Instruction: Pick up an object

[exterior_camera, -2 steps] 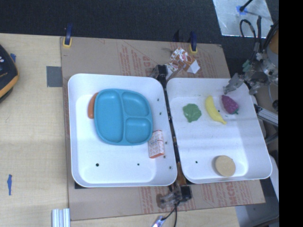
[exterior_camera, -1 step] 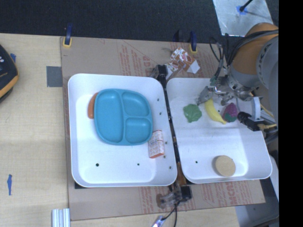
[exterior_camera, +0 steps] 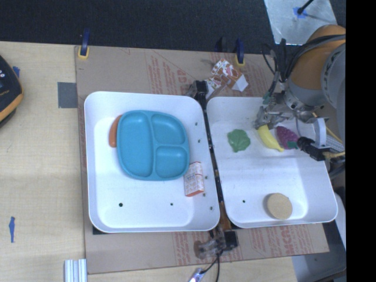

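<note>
The right bin (exterior_camera: 252, 175) holds a green leafy toy (exterior_camera: 238, 140), a yellow banana (exterior_camera: 270, 138), a purple bunch of grapes (exterior_camera: 286, 136) and a tan round biscuit (exterior_camera: 278, 205). My gripper (exterior_camera: 268, 120) reaches in from the right over the bin's far part. It hangs just above the banana's upper end, close beside the grapes. The grey wrist and its cables hide the gripper's tip from above, and nothing visibly hangs from it.
In the left bin (exterior_camera: 100, 204) lies a blue divided plate (exterior_camera: 153, 144), with an orange piece (exterior_camera: 112, 133) poking out at its left edge. A small printed can (exterior_camera: 194, 179) lies by that bin's right wall. Crumpled wrappers (exterior_camera: 226, 75) lie beyond the bins.
</note>
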